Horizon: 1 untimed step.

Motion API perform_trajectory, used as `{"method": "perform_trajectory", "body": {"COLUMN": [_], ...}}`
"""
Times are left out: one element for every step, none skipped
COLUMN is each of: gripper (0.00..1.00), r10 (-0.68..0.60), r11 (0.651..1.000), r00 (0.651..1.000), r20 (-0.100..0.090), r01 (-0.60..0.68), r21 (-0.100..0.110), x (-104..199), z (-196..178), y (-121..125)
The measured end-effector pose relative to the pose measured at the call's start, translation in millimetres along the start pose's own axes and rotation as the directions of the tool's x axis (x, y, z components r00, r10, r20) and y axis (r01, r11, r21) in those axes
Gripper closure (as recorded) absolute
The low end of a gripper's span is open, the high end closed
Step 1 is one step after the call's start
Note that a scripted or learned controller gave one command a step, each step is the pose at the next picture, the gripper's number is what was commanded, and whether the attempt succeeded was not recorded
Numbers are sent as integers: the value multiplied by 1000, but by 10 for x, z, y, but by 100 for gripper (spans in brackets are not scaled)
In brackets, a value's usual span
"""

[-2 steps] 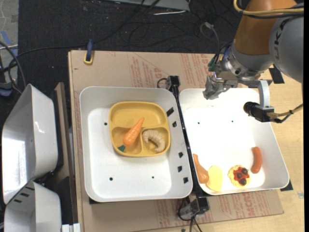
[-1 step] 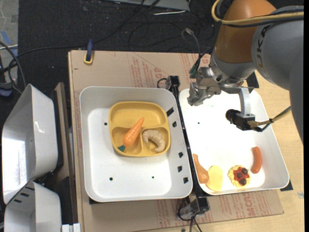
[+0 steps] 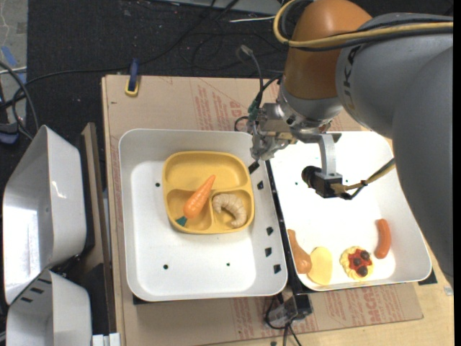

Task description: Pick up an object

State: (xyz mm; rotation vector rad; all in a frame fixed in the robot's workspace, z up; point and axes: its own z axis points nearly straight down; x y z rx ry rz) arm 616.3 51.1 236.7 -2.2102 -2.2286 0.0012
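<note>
Orange carrot (image 3: pixel 199 197) lies tilted in the yellow divided plate (image 3: pixel 173 166) in the left bin (image 3: pixel 144 265), beside a pale curled piece (image 3: pixel 232 209). Red sausage (image 3: pixel 382 238) and small pizza (image 3: pixel 357 262) lie in the right bin (image 3: pixel 360 157). Gripper (image 3: pixel 261 150) hangs over the walls between bins, near the plate's corner; spread or closed, cannot tell.

Robotics lab, clearly: grey arm (image 3: pixel 403 71) over two bins (image 3: pixel 205 269) on a cardboard-topped bench (image 3: pixel 187 103), loose cables (image 3: pixel 253 63) strewn across the upper frame.
</note>
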Motion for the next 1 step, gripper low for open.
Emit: {"method": "perform_trajectory", "body": {"gripper": [100], "r10": [1], "r11": [1000], "r00": [1000], "r20": [1], "r01": [-1], "r21": [-1], "x": [435], "z": [58], "y": [-51]}}
